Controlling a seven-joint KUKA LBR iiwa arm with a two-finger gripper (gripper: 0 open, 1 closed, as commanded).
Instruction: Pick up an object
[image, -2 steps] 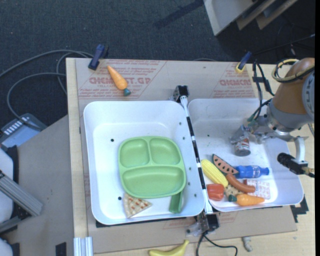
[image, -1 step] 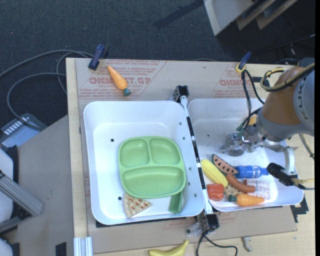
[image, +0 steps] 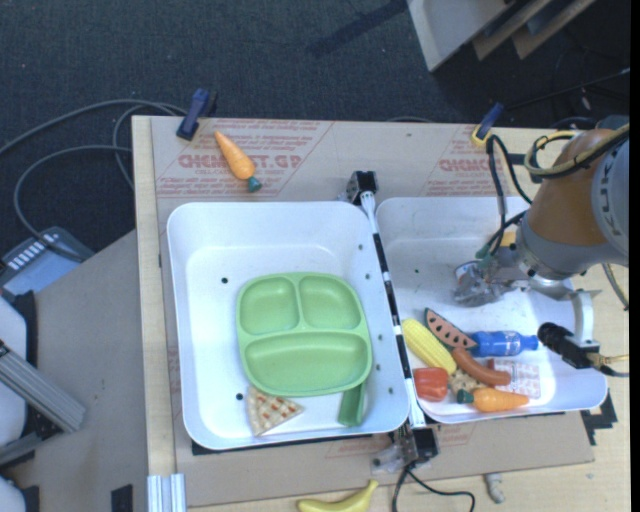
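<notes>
the pickable things sit crowded in the near end of the right bin (image: 440, 215): a yellow corn cob (image: 427, 344) lying at a slant, a watermelon slice (image: 448, 327) just behind it, a blue bottle (image: 503, 344) on its side to the right, a sausage (image: 480, 367) running diagonally below the bottle, a red pepper piece (image: 431, 383) at the front edge, and an orange carrot (image: 498, 400) lying flat beside it near the bin's front lip. they're touching or nearly touching one another, all in one heap.

above that heap, toward the middle of the same bin, the gripper (image: 480, 283) hangs low over bare white floor, apart from the pile. it's a tangle of grey metal from this angle and i cannot tell whether the fingers are spread or closed; nothing can be made out between them. the arm (image: 575, 205) comes in from the right, orange band showing above the wrist.

over in the left bin (image: 195, 290), a green divided plate (image: 303, 333) lies in the middle, with a waffle-patterned wedge (image: 270, 409) at its front left corner and a green piece (image: 352, 405) leaning by its front right.

outside the bins, a second carrot (image: 236, 158) rests on the cardboard (image: 300, 150) behind the left bin, and a banana (image: 340, 497) lies off the front edge.
</notes>
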